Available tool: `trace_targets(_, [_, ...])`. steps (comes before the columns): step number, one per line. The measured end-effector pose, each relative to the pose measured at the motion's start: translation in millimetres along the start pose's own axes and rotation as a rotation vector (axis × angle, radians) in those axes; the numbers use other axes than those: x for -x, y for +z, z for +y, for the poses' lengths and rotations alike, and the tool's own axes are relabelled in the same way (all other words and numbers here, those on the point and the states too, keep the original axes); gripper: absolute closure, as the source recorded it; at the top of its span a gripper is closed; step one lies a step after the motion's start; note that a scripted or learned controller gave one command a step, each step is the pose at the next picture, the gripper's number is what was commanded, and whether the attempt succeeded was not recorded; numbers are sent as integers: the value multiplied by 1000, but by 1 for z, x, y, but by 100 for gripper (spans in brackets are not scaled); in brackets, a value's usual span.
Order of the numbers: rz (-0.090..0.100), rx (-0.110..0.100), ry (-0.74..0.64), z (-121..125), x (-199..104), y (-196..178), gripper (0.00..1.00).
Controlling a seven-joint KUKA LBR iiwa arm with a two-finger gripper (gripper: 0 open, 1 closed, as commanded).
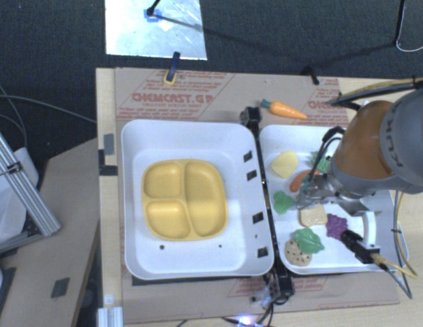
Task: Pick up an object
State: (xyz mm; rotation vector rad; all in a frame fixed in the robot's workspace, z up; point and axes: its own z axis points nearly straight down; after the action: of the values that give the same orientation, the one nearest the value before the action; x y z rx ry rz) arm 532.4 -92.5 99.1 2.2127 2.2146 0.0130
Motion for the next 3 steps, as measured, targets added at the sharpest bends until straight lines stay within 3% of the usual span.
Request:
trace_targets(1, [0,-4,1,-5,-7,11,100])
trace_targets(2, [3,-12,-7,-43,-68,-102,100])
trace_targets(3, [3,-12,-7,-34,-113,-116,100])
